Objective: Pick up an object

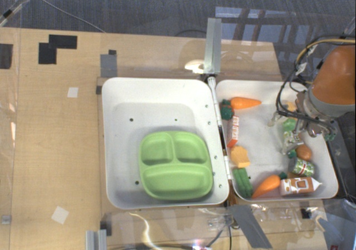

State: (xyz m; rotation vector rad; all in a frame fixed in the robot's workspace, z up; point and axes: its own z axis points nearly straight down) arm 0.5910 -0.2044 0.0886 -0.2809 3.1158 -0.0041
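Observation:
The right bin (261,143) holds toy food. An orange carrot (245,103) lies at its far side, with a dark green piece (226,112) beside it. A red and white packet (235,128) and a yellow wedge (240,157) lie along the left wall. At the near side are a green cucumber (242,181), a second carrot (266,185) and a small carton (300,186). My gripper (293,135) is low over the bin's right part, right above a light green item (288,125). A brown ball (303,152) and a small can (303,167) lie just in front of it.
The left bin (128,98) bears a green divided plate (175,164) in its near half. A metal post (213,45) stands behind the ridge between the bins. The arm's orange band (336,76) and looping cables (289,84) hang over the right bin's far right corner.

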